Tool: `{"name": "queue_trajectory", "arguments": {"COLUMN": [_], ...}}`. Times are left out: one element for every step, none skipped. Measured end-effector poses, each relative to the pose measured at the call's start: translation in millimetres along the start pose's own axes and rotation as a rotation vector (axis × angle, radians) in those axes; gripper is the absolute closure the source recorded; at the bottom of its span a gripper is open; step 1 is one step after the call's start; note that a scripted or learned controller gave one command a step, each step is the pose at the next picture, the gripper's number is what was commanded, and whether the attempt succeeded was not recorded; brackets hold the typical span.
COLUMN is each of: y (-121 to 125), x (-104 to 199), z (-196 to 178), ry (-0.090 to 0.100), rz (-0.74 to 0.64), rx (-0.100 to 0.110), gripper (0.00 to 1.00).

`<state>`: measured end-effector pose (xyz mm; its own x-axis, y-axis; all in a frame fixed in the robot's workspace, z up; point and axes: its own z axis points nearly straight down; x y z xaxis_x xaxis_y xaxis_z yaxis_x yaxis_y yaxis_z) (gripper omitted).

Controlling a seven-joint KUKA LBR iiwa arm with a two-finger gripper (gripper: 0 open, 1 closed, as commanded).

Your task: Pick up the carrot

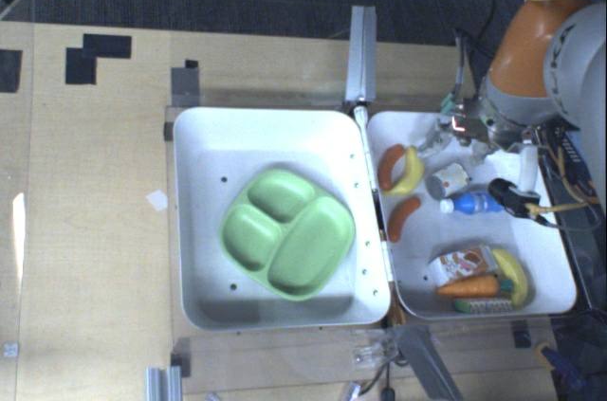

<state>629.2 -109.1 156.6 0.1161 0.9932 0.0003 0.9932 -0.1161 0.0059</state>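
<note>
The carrot (469, 286) is orange and lies on its side at the front of the right bin (560, 295). It sits just below a small printed carton (462, 264) and beside a yellow banana (513, 276). My gripper (455, 128) hangs over the far end of the same bin, well behind the carrot and apart from it. It is small and partly hidden by the wrist.
The right bin also holds a second banana (412, 173) against a red sausage (390, 164), another sausage (403, 217), a silver can (447, 180) and a blue-capped bottle (471, 203). A green divided plate (289, 233) lies in the left bin (204, 295).
</note>
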Motion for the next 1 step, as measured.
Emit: {"name": "queue_trajectory", "arguments": {"y": [-67.6], "x": [16.0], "z": [66.9], "ry": [0.001], "rz": [-0.019], "rx": [-0.005], "gripper": [0.00]}}
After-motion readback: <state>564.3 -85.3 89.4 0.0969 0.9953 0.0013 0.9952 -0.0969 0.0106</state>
